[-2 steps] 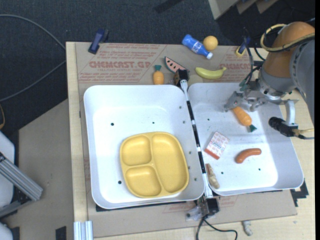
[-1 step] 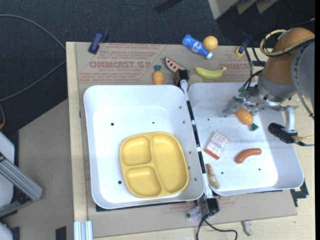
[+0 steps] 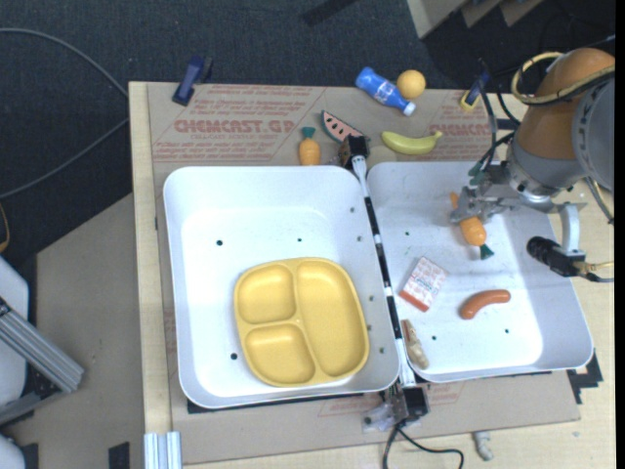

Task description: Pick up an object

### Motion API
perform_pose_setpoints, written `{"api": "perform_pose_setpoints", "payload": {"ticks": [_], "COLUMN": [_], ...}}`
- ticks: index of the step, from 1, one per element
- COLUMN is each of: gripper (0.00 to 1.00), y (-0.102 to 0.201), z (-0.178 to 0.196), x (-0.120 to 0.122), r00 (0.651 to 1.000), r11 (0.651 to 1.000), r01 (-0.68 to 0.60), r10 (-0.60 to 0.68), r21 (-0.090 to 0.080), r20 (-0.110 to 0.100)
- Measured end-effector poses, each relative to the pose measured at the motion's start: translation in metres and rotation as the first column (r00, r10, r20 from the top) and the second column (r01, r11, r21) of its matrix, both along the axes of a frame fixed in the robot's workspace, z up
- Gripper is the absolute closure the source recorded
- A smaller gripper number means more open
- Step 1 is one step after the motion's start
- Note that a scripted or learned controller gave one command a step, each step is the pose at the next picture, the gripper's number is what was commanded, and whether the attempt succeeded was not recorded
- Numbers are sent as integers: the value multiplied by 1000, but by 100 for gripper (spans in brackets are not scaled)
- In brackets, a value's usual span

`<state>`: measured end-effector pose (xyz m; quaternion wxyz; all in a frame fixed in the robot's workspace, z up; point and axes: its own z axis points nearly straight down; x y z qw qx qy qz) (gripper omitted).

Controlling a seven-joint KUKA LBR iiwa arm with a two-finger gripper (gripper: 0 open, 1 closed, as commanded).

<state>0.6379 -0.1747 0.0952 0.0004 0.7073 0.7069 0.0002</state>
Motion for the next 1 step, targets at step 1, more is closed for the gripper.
{"api": "perform_pose_setpoints", "payload": {"ticks": [1], "gripper": [100], "y": [70], "z": [-12], "x": [26], "r00": [1000], "r11": [1000], "r01": [0], "r10": [0], "r21": [3], "r20": [-17]}}
